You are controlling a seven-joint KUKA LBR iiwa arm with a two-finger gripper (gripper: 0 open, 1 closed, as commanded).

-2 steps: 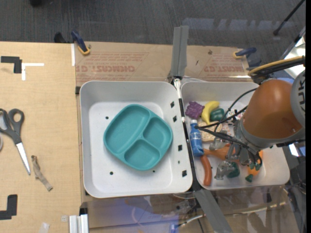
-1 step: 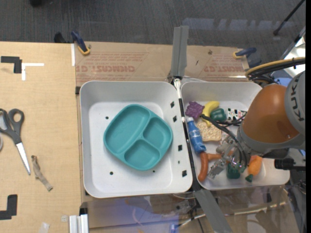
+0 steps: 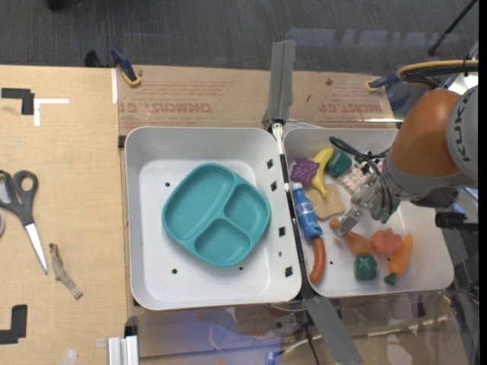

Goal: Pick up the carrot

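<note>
So the carrot point(image 3: 400, 255) is sitting in the right bin point(image 3: 426, 284), near its right wall, just right of a pink toy point(image 3: 385, 240). The gripper point(image 3: 351, 220) hangs left of that pink toy, over an orange piece point(image 3: 358, 242). Honestly can't tell how the gripper is set.

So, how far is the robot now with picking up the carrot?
Done: the gripper has reached the right bin, low among the toys. In hand: nothing that I can see between its fingers. Left: the carrot lies on the bin floor beside a pink toy, so the grasp and lift remain.
</note>
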